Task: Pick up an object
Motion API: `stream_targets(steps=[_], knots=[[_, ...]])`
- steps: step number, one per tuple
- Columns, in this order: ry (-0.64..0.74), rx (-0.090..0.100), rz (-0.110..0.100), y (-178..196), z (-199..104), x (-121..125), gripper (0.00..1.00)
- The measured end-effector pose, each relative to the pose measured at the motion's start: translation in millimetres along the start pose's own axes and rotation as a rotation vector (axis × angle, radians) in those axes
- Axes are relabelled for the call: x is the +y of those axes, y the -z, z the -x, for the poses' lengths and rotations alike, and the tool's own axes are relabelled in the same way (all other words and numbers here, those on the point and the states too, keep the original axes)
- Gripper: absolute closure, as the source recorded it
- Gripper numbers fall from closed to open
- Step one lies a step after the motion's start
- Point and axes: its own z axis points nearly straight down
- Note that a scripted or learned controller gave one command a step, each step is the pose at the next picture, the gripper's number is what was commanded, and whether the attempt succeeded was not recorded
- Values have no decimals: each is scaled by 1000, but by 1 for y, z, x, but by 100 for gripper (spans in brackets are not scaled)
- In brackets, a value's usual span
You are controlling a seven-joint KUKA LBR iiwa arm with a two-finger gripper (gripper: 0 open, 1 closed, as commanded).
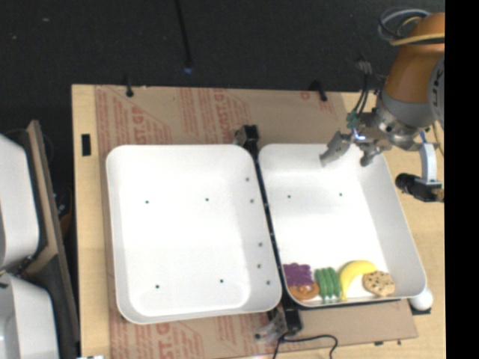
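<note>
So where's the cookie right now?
The cookie lies in the near right corner of the right bin, just right of the yellow banana, far from the gripper at the bin's far edge.

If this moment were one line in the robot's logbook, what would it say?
hand: open, above right bin's far edge | holding: nothing | toys: grapes, green piece, banana, cookie along near wall
</note>
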Motion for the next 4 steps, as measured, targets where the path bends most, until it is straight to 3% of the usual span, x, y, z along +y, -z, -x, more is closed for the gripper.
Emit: stream_targets(steps=[1, 2, 3, 4], knots=[[1, 2, -8, -96, -21, -17, 0], [-4, -2, 2, -63, 21, -49, 0], [2, 2, -4, -113, -27, -87, 0], [-1, -2, 7, -32, -4, -93, 0]])
